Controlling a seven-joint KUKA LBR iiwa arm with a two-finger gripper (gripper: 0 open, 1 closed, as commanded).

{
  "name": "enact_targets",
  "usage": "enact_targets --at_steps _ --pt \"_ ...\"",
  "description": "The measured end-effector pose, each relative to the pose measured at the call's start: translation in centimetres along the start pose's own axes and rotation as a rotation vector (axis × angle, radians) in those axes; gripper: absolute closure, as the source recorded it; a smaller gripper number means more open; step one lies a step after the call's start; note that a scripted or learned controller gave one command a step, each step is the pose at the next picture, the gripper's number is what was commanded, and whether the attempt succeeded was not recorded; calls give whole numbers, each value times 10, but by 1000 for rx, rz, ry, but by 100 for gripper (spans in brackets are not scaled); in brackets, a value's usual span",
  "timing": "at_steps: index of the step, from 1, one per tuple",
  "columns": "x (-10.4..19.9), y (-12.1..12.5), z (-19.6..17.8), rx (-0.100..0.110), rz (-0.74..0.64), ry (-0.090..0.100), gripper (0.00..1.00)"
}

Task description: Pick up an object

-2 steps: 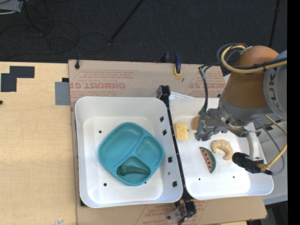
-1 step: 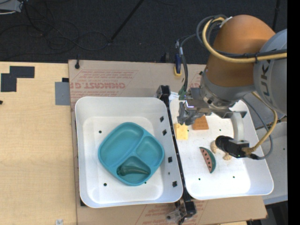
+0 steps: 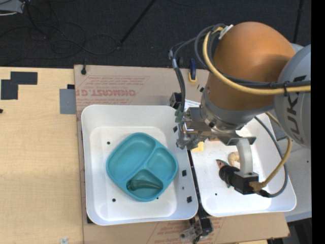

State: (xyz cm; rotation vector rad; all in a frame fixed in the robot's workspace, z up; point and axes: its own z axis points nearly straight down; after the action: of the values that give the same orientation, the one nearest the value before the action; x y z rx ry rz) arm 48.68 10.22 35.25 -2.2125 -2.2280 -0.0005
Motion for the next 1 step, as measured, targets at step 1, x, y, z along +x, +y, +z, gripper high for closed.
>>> enact_targets --at_steps 1 --pt "35 -6 -20 2 2 -1 100"
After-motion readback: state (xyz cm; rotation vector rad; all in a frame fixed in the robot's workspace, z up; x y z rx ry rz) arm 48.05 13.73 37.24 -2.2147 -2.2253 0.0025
